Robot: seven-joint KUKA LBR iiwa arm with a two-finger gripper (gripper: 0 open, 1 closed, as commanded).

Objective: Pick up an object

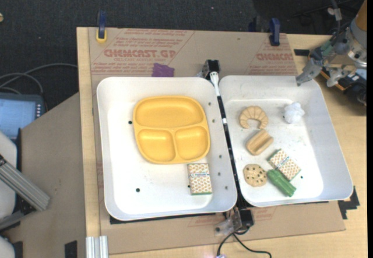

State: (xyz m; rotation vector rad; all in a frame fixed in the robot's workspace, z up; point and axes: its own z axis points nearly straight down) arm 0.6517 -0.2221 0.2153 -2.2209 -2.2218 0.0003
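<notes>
The right bin [332,134] holds a croissant [254,116], a white crumpled lump [293,112], a tan bread roll [259,142], a round cookie [254,175], a green stick-shaped piece [281,182] and a small patterned box [285,163]. In the left bin [113,152] lie a yellow divided plate [172,129] and a second patterned box [200,179]. My gripper [319,75] hangs over the right bin's far right corner, above and right of the white lump. It is open, with nothing between its fingers.
Both bins rest on a brown cardboard sheet [145,50] clamped to the bench. A black clip [211,67] sits at the far end of the seam between the bins, and a purple scrap [163,69] lies behind the left bin.
</notes>
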